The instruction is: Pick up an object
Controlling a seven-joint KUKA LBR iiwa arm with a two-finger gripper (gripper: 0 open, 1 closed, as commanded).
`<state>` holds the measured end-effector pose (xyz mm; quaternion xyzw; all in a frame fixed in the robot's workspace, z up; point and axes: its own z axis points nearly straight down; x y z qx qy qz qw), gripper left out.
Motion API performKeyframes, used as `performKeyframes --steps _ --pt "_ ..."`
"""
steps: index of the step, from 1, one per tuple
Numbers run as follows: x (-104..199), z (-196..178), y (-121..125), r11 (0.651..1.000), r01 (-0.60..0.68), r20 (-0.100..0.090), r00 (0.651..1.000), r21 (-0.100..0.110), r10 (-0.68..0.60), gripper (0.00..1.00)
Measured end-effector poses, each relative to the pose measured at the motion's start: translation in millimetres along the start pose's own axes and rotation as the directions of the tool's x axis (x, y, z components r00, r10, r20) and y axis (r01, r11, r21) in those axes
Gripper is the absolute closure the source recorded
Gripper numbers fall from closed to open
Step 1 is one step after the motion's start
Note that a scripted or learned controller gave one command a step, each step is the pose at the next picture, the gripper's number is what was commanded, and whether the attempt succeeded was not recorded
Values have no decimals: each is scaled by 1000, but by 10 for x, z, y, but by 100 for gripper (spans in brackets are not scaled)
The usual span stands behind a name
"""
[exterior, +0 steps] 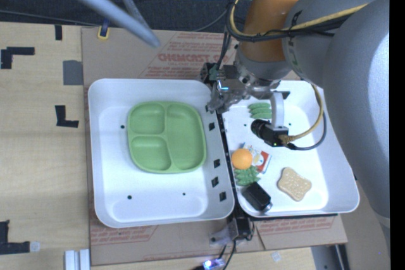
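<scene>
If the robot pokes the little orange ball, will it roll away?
Probably a bit: the orange ball looks round, so a nudge could set it rolling. It likely won't go far, since a green piece lies right beside it. Its curved sides might slip from a pinch.

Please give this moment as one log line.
left bin: green plate | right bin: orange ball, biscuit, black block | tool: over their shared edge
</scene>
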<state>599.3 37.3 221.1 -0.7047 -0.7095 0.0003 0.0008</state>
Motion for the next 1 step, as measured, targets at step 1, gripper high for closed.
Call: performKeyframes --steps 1 --pt "529 -91 202 1000 0 -1 1000 -2 0 100"
